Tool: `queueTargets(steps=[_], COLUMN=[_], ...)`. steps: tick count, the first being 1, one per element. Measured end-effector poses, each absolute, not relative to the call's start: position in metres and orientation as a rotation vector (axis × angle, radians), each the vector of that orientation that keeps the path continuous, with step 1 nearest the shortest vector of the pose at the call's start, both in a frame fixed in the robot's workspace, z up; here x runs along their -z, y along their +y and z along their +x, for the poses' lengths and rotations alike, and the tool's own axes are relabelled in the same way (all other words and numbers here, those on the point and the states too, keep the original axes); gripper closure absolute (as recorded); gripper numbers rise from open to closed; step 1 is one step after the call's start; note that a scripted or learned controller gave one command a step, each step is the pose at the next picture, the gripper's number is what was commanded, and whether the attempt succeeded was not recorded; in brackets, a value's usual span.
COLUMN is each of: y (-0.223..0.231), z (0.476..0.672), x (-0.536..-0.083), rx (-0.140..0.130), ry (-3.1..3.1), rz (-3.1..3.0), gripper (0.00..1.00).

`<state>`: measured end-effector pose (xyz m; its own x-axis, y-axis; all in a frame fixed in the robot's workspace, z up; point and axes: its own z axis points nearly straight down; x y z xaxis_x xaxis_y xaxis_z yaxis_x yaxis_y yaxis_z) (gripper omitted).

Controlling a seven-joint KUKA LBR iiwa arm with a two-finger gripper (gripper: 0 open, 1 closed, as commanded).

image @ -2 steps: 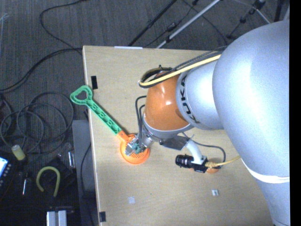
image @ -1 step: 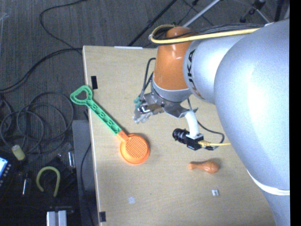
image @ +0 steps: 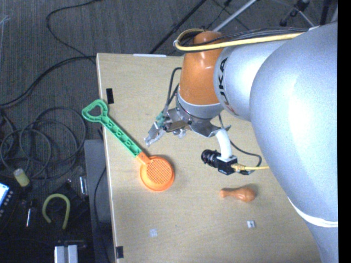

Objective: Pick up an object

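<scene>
Toy sieve (image: 131,146) flat on the smooth tan bench top (image: 131,81): long green plastic handle with little holes and a loop at the far end, round orange head with a fine mesh. Just up and right of the round head, metal gripper (image: 150,138), tips pointing down toward the handle, not touching it, nothing seen in its grip. Open or closed: cannot tell. Further right of the sieve, well apart, small smooth orange lump (image: 239,194), fat at one end, thin at the other. Above the gripper, shiny orange band (image: 200,75) and big round grey arm (image: 296,119).
</scene>
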<state>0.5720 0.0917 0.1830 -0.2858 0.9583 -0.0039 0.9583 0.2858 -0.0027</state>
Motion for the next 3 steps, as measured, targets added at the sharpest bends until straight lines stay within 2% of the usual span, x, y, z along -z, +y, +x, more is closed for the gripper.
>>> queueTargets(steps=[1, 2, 3], y=[0.115, 0.115, 0.108], z=[0.581, 0.58, 0.598], x=[-0.082, -0.089, -0.255], rx=[0.008, 0.013, 0.003], ry=[2.531, 2.533, 2.752], rz=[1.865, 1.868, 1.513], gripper=[0.0, 1.0, 1.0])
